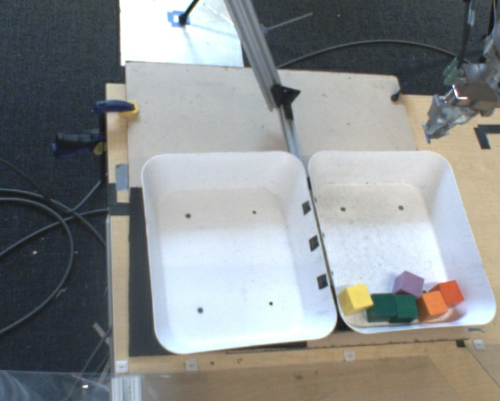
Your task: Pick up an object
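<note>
Camera view: gripper [441,125] poised beyond right bin's [451,182] far right corner, grip state impossible to tell; yellow block [355,298], green, purple, orange blocks clustered along near wall.

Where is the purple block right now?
The purple block sits in the right bin, near its front right corner, just behind the green block and left of the orange block.

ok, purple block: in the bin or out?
In. The purple block sits inside the right bin, near its lower right corner, bunched with the yellow, green and orange blocks.
</note>
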`<state>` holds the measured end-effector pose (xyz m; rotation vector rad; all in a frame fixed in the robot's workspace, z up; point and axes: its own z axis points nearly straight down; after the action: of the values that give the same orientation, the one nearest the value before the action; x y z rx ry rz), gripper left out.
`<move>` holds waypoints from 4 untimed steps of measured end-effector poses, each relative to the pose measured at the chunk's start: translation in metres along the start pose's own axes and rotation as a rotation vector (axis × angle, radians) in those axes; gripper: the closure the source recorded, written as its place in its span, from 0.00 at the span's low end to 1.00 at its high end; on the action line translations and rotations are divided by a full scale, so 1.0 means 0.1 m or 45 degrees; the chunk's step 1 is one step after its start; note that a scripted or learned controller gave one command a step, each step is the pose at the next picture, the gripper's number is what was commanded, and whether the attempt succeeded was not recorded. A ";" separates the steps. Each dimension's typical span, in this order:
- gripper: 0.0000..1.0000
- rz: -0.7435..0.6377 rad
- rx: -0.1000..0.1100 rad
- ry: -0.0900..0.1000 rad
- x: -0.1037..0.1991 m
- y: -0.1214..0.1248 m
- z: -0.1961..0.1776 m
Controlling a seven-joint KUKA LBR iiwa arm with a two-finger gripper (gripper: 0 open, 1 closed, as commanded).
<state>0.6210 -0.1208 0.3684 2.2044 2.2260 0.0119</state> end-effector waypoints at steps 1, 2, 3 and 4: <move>1.00 0.018 0.014 -0.002 -0.51 -0.55 0.04; 1.00 0.001 -0.001 -0.001 -0.05 -0.52 -0.97; 1.00 0.020 0.021 0.000 -0.70 -1.02 0.01; 0.00 0.011 0.010 -0.001 -0.67 -0.99 -0.03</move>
<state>0.5224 -0.1887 0.3700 2.2177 2.2204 0.0022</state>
